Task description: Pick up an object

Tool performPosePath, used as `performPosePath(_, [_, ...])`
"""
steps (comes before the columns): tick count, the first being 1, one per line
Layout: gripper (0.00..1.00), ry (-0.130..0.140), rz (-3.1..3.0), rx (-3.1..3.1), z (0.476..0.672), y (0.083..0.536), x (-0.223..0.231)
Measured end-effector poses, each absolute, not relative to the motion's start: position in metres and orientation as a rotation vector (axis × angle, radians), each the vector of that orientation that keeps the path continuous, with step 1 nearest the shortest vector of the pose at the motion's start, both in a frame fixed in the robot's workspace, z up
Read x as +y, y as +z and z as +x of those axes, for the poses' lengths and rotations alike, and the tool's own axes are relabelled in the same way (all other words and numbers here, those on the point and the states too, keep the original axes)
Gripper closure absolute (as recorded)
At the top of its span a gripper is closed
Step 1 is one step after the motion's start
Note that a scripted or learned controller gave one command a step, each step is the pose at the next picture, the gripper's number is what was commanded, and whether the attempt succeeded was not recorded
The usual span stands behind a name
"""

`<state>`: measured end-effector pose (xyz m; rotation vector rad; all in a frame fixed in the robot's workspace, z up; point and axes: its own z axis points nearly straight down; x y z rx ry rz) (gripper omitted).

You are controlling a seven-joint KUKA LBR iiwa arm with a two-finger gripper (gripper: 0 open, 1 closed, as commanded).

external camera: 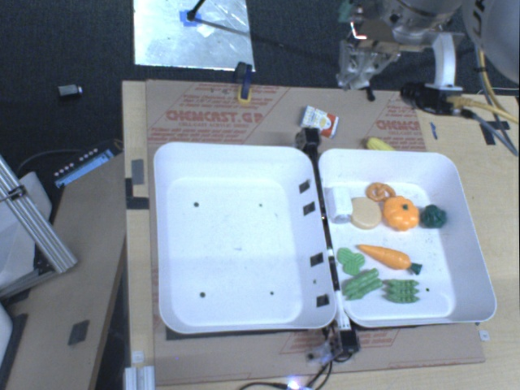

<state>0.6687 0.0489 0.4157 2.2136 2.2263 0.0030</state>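
Note:
My gripper (357,75) hangs high above the back of the bench, beyond the far rim of the right bin (467,242), with nothing between its fingers that I can make out. In the right bin lie an orange pumpkin (400,214), a pretzel (379,191), a tan round biscuit (366,214), a white block (339,203), a dark green broccoli (434,216), a carrot (385,256), and green pea pods (361,283) with another green piece (400,292).
The left bin (236,242) sits beside the right one, joined by a black hinge strip (321,234). Behind the bins lie a small white and red packet (318,120), a yellow piece (379,145) and a yellow clamp (243,84). Cables run at the back right.

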Motion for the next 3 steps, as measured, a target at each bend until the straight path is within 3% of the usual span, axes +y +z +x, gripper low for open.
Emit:
performPosePath(1, [1.0, -0.006, 2.216, 2.233, 0.668, 0.324, 0.094])
performPosePath(2, [1.0, 0.027, 2.205, 2.219, 0.647, 0.547, 0.096])
performPosePath(3, [1.0, -0.019, 2.227, 2.229, 0.612, 0.282, 0.114])
